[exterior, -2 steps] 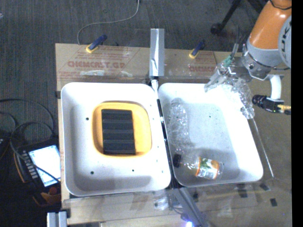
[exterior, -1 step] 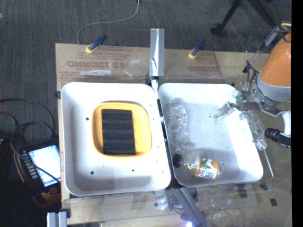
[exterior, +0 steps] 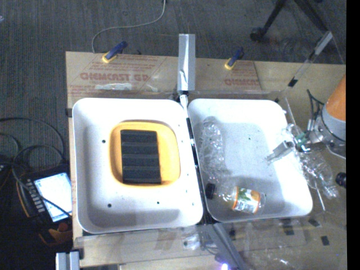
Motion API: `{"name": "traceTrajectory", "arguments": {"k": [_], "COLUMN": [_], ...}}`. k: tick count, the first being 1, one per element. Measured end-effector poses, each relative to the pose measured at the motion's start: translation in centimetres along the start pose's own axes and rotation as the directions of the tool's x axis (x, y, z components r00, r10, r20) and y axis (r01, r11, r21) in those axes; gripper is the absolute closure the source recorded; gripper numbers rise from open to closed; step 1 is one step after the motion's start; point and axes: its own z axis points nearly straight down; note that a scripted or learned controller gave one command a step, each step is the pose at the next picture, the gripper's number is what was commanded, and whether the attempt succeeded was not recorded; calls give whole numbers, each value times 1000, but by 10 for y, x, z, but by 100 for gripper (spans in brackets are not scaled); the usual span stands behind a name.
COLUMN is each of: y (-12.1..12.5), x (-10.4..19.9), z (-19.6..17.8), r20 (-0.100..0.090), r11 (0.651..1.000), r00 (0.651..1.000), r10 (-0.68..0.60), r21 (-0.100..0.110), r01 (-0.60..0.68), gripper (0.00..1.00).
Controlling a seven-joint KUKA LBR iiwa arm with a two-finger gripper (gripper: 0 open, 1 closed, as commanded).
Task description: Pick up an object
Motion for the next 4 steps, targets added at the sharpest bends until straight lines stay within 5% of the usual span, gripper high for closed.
{"name": "traceTrajectory", "arguments": {"k": [1,2,3,4], "y": [-9,19,150,121], "x": [36,3,-24,-27], "z": [115,118,117,-15], "r20": [-1,-13,-7,4], "r11": [999,973,966,984], "r00": [999,973,966,984], "r10": [-49,231,258,181], "r21": [-5,-6,3,-1], "r01": [49,-231,-258,-181], "gripper": [0,0,0,0]}}
